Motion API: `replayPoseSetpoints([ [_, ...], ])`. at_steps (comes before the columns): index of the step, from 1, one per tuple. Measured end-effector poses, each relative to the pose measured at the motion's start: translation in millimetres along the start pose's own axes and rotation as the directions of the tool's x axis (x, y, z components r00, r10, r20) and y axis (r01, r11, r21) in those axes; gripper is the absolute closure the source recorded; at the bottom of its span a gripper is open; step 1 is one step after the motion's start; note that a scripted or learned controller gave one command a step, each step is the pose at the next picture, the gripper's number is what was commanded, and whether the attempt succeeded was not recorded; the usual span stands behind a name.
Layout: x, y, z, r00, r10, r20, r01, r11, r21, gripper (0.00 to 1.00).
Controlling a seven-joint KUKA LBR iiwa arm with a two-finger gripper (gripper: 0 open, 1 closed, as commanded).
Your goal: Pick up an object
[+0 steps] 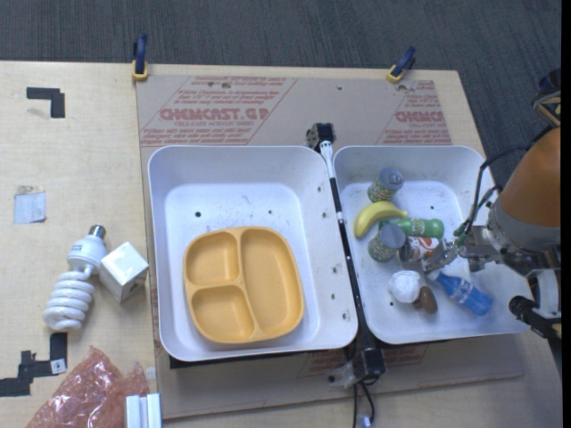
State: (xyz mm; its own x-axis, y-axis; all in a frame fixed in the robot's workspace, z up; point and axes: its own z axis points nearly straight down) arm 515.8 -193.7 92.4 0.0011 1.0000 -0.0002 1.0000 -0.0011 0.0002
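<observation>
white right-hand bin [446, 163] at centre right holds your clutter; the pincer [443, 255] sits low among it beside the green bottle [419, 228], probably angling for a pick.

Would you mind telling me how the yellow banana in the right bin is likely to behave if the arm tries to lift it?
The curved yellow banana looks smooth, so it may slip or rock on its bend. It probably is light. It touches a green bottle and a round grey jar, so nudging it would likely shift them.
</observation>
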Motion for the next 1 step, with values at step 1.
replayPoseSetpoints([
  [1, -0.4, 1.3, -10.5, 1.000, 0.001, 0.001, -0.001, 1.000, -0.003, 1.00],
])
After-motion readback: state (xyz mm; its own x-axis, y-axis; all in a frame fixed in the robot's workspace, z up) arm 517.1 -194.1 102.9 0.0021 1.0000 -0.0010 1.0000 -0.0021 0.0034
